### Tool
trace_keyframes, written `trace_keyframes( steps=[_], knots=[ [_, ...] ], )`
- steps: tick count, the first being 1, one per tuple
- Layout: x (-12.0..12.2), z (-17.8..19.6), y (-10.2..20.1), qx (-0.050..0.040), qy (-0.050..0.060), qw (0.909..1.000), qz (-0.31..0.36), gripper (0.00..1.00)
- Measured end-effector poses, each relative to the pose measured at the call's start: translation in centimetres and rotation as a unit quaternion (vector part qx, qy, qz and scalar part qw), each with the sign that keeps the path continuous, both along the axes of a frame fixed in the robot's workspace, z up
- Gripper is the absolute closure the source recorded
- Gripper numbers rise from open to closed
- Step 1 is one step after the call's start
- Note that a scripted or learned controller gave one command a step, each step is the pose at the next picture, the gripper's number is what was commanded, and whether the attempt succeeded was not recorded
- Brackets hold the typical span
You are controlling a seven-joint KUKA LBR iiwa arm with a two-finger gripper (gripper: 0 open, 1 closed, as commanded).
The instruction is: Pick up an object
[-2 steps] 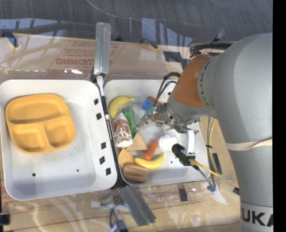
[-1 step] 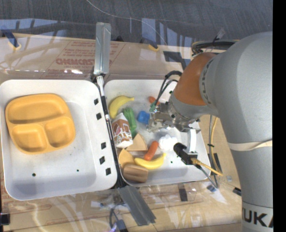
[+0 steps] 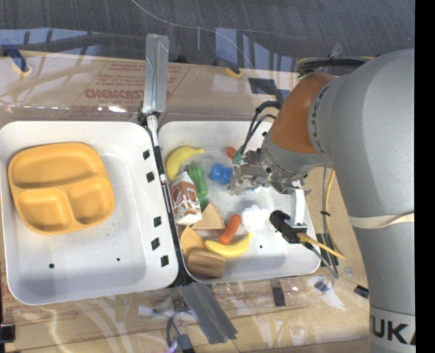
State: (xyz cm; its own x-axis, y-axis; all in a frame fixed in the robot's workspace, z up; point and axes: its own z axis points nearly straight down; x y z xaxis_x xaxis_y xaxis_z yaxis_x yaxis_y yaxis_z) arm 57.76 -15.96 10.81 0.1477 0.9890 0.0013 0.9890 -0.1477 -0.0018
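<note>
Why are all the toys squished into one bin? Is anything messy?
Yes. The right white bin holds a jumble: two yellow bananas leaning on other toy food, while the left white bin holds one neat yellow divided tray.

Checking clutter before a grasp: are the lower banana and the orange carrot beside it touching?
Touching. In the camera view the carrot lies with its lower end against the lower banana, with no white bin floor showing between them.

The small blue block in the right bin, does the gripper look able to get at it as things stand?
Probably yes. The small blue block lies on bare bin floor with the gripper just to its right; the green vegetable on its other side sits close and may crowd a finger.
</note>
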Motion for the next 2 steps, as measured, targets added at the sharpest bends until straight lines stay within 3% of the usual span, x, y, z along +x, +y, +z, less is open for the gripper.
trace_keyframes(
  steps=[1,2],
  knots=[
    [0.8,-1.7,6.7,-0.0001,0.002,0.9964,-0.085,1.00],
    [-3.7,14.6,6.8,0.0001,-0.002,0.9766,-0.215,1.00]
  ],
)
